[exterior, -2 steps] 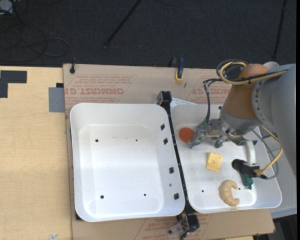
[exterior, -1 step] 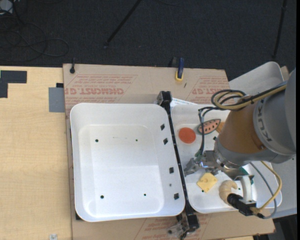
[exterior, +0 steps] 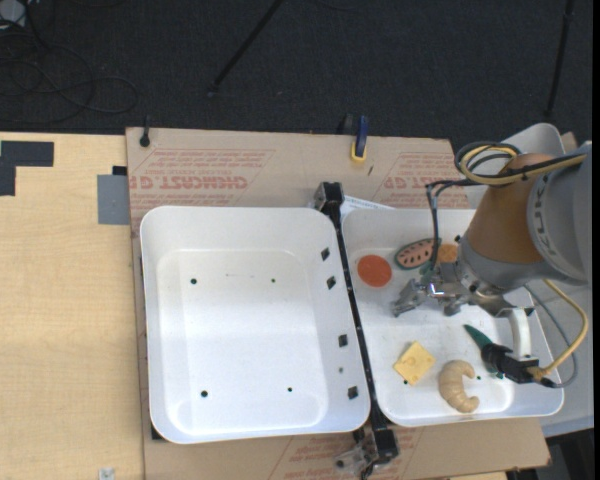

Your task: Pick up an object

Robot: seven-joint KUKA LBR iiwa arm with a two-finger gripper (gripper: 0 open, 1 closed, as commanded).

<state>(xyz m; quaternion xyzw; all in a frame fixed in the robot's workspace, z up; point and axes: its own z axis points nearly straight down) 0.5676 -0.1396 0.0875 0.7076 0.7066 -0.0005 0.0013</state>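
The right bin point(exterior: 380, 223) holds several small things. A red disc point(exterior: 374, 270) lies near its left wall, with a brown speckled oval piece point(exterior: 416, 255) and a small orange piece point(exterior: 447, 253) just behind it to the right. A yellow wedge point(exterior: 414, 363) and a tan croissant shape point(exterior: 459, 385) lie toward the front. A dark green strip point(exterior: 479, 338) lies right of the wedge. My gripper point(exterior: 421, 297) hangs low over the middle of this bin, between the red disc and the yellow wedge. Nothing shows between its metal fingers.
The left bin point(exterior: 170, 268) sits beside the right one, with a black clipped divider point(exterior: 342, 298) between them. A blue and yellow clamp point(exterior: 359, 139) stands at the cardboard's back edge. The arm's orange band point(exterior: 505, 223) hangs over the right bin's right side.
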